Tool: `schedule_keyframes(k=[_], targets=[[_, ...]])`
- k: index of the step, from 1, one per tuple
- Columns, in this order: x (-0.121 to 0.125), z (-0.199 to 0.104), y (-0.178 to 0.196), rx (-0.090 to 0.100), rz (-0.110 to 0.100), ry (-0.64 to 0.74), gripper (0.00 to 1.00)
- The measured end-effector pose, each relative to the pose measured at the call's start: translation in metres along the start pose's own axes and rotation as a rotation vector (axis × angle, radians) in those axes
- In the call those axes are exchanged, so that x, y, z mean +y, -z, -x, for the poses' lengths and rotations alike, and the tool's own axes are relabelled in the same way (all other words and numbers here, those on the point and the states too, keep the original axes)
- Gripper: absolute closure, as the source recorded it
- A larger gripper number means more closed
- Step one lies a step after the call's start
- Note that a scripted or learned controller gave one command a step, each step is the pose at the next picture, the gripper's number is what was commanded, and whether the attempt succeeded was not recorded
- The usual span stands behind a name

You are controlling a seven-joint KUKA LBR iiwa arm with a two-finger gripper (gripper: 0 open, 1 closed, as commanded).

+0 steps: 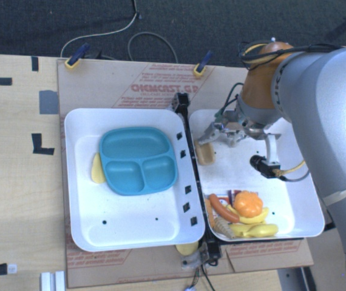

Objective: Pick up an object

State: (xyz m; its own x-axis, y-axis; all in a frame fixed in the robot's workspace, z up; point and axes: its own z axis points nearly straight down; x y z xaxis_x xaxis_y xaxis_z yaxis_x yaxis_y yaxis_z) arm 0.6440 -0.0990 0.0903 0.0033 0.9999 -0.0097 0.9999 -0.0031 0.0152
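The gripper [210,139] hangs just above a tan object [206,155]; its opening is unclear.

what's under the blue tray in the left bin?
A yellow object pokes out from under the blue tray at its left edge, on the left bin floor. The tray covers the rest, so its shape is unclear.

We count two white bins [79,180], one blue divided tray [138,160], one yellow piece [96,168] at its nine o'clock, one orange fruit [248,204], one sausage [223,210], one banana [257,229], one tan block [206,154]
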Motion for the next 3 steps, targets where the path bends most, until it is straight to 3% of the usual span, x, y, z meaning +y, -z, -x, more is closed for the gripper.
schedule_keyframes(k=[3], targets=[[0.0188,0.0035,-0.0038,0.009,-0.011,0.005,0.0]])
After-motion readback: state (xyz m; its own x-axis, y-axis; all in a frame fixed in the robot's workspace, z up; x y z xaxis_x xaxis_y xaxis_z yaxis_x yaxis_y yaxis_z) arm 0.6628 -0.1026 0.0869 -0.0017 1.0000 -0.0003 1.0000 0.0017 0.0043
